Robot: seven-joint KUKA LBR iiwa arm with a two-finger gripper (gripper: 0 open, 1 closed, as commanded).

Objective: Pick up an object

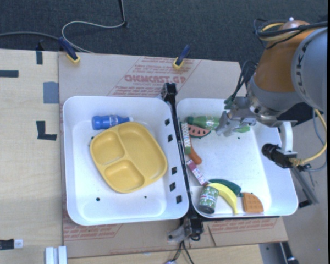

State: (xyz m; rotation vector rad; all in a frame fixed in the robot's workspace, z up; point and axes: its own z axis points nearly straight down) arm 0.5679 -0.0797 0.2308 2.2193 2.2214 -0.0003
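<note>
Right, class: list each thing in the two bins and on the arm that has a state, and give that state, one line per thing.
yellow divided plate: lying flat in the left bin, compartments bare
blue bottle: on its side, beside the plate
green can: tilted in the right bin's near corner
banana: lying flat beside the can
end effector: low over the right bin's far end

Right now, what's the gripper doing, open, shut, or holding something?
Gripper: cannot be told; it sits over the right bin, near a green toy.
</note>
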